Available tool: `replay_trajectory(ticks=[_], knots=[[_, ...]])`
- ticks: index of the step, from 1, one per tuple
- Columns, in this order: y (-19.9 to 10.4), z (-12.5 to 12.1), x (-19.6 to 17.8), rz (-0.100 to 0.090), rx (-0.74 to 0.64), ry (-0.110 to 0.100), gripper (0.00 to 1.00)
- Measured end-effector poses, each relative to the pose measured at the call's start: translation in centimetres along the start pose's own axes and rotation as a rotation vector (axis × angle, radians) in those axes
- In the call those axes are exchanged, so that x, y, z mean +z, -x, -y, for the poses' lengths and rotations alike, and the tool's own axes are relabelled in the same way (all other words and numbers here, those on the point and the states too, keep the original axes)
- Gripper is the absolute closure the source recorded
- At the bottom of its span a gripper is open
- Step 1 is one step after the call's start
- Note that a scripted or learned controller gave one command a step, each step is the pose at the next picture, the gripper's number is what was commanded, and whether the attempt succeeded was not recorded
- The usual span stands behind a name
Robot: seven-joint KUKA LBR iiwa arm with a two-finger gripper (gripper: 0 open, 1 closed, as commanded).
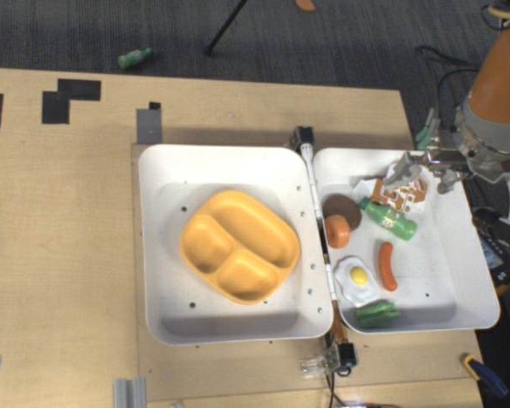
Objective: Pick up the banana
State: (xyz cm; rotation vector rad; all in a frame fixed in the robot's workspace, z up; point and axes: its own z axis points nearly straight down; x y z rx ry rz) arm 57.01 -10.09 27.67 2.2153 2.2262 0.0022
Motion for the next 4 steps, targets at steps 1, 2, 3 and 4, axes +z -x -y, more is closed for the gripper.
replay_trajectory(ticks=[1,2,3,4], knots=[[-0.6,5.7,2.3,0.001,-0.006,0.0,0.0],[-6.0,8.2,0.1,0.0,-0.293,0.001,0.0],[-9.9,6.4,-0.3,0.001,-0.766,0.003,0.0],[-11.5,7.0,4.9,0.0,-1.0,0.002,0.0]])
